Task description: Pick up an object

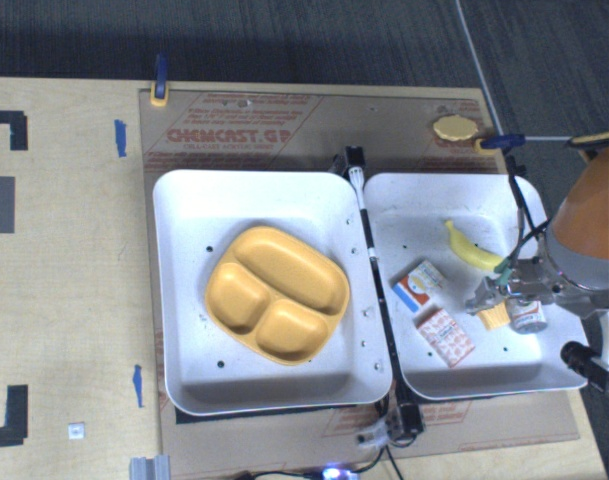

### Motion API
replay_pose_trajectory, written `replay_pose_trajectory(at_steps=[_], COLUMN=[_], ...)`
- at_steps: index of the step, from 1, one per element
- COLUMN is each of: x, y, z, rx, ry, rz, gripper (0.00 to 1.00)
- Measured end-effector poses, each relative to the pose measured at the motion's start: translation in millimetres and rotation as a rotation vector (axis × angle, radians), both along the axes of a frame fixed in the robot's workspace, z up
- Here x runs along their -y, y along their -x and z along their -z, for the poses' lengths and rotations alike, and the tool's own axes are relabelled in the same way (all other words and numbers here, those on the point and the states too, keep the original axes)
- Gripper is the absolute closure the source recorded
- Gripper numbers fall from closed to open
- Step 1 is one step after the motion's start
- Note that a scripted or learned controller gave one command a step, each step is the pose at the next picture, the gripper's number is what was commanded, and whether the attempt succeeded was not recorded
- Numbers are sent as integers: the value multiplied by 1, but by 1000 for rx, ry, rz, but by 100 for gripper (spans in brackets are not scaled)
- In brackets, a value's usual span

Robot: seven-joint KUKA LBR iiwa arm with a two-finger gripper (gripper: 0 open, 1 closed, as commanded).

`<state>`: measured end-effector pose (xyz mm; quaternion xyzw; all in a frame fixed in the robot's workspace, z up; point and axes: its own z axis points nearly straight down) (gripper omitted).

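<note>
The right bin point(424, 203) holds a yellow banana point(471, 249), a small white, orange and blue carton point(417, 284) and a flat red-patterned packet point(445, 336). A small orange piece point(493, 317) and a silver can point(527, 315) lie near its right wall. My gripper point(496, 296) reaches in from the right. It hangs low over the orange piece and the can, just below the banana's lower end. The gripper body partly hides both of them.
The left bin point(174, 268) holds a large yellow compartment tray point(275, 293). A black divider point(369, 258) runs between the bins. A yellow disc point(455, 128) lies on the cardboard behind the right bin. A cable point(524, 208) hangs over that bin's right side.
</note>
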<state>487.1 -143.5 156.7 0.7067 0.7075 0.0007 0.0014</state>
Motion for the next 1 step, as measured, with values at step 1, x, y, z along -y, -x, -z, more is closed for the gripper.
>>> replay_pose_trajectory(at_steps=[1], x=[-123], y=[-3], z=[-28], rx=[1], ry=[-1], rz=[-1], gripper=[100])
